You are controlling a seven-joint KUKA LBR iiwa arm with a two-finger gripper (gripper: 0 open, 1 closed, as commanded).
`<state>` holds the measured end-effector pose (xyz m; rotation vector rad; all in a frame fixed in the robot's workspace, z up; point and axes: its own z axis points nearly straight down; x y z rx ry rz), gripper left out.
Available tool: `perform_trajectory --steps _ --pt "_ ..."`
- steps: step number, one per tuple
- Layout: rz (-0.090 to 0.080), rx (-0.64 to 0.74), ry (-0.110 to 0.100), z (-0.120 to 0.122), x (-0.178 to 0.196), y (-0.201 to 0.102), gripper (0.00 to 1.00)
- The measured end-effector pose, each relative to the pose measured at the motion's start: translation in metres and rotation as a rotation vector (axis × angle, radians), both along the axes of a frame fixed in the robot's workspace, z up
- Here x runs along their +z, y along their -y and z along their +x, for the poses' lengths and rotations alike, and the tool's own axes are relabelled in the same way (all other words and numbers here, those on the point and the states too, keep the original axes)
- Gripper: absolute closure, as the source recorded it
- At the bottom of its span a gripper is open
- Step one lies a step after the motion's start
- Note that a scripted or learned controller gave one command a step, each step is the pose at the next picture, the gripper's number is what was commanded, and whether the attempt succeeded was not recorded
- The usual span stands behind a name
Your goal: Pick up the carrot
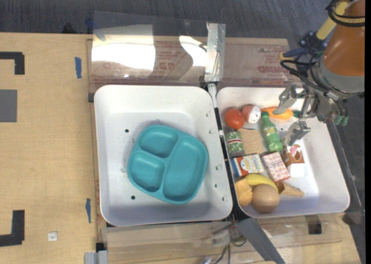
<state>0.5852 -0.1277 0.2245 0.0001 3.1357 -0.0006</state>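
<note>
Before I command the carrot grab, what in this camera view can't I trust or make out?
- Carrot: just an orange sliver shows; the gripper covers the rest.
- Finger contact with it: too small to judge.
- Small boxes: labels too blurred to read.
- Arm: cut off by the right edge.

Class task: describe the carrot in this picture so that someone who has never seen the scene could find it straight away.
Find the right bin, the one crowded with toy food. Go to its far edge, where the gripper hangs. The carrot is the small orange piece lying beside the gripper, just behind the green bottle; the tomato nearby is round and red, not orange.
</note>
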Motion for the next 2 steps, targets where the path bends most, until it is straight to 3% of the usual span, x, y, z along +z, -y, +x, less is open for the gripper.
perform_trajectory --steps 1,2 --pt "0.002 -0.096 -0.004 0.063 -0.063 0.008 0.00" --pt "0.001 -0.300 0.005 0.079 -0.044 0.047 0.00"
